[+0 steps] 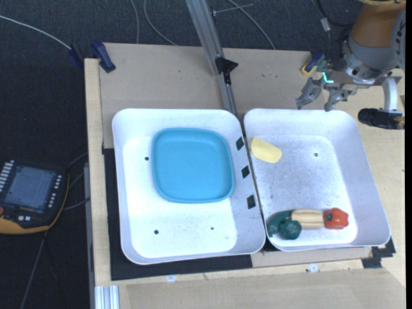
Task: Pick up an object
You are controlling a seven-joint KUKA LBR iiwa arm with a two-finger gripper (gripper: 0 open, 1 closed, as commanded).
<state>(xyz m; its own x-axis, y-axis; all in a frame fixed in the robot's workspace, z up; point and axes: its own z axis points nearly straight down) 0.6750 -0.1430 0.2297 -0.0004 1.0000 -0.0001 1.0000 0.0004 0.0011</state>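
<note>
Gripper [323, 99] hovers above the far rim of the right bin [360, 140], fingers spread, nothing between them. Left bin [129, 172] holds a blue plate [193, 165]. Right bin: yellow piece [265, 150] at the far left, alone on bare floor; green piece [286, 226], tan piece [308, 219] and red piece [335, 218] bunched at the near wall, touching. All look like small toy foods, likely light, rigid, smooth plastic, so slippery. Yellow piece is probably the easiest pick: clear on all sides, grip across its short width. The cluster is crowded against the wall, likely to slip or jam.
</note>
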